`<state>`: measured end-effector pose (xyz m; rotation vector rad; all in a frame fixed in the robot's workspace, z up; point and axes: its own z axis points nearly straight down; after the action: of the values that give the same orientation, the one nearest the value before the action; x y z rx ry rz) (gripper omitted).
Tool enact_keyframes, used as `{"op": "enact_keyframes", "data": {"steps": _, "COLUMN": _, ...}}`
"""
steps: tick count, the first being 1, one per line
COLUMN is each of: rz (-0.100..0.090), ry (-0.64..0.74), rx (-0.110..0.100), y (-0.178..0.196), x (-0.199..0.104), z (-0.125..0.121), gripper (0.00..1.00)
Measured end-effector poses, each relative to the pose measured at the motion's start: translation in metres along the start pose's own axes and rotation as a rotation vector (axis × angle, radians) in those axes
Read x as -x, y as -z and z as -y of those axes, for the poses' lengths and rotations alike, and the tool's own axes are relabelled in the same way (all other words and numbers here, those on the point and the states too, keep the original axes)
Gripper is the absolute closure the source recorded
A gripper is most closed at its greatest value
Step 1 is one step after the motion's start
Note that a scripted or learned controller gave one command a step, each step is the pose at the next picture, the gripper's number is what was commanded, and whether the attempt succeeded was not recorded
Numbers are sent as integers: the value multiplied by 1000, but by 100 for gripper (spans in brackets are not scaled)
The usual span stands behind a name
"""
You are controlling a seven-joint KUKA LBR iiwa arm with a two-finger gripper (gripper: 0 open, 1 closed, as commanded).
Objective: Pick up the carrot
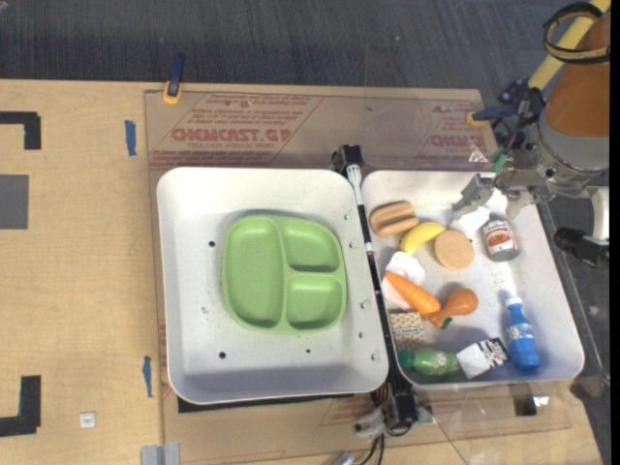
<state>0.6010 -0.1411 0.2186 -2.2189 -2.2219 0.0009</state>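
— Where do we find the carrot [415, 295]?

— Lower left of the pincer [481, 194], well apart from it, in the right bin [567, 318], between a yellow banana [420, 236] and an orange fruit [459, 303].

— And the pincer?

— We see it at the bin's upper edge, above a small can [499, 239]; whether it is open or closed, we cannot tell.

The cardboard sheet [291, 129] behind the two bins carries red printed lettering in two lines; the larger line appears to read "CHEMCAST GP", the smaller line above it is too blurred to read. Labels on the small can [499, 239], the blue bottle [520, 333] and the white packet [481, 355] are illegible
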Motion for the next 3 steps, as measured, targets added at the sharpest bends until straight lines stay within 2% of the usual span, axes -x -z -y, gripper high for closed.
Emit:
{"op": "enact_keyframes", "data": {"steps": 1, "rz": -2, "ry": 32, "rx": -5, "y": -120, "x": -24, "z": 68, "gripper": 0}}
{"op": "enact_keyframes", "data": {"steps": 2, "rz": 1, "ry": -248, "rx": 16, "y": -129, "x": -11, "z": 117, "gripper": 0}}
{"op": "enact_keyframes", "data": {"steps": 3, "rz": 9, "ry": -254, "rx": 23, "y": -117, "x": -7, "z": 115, "gripper": 100}}
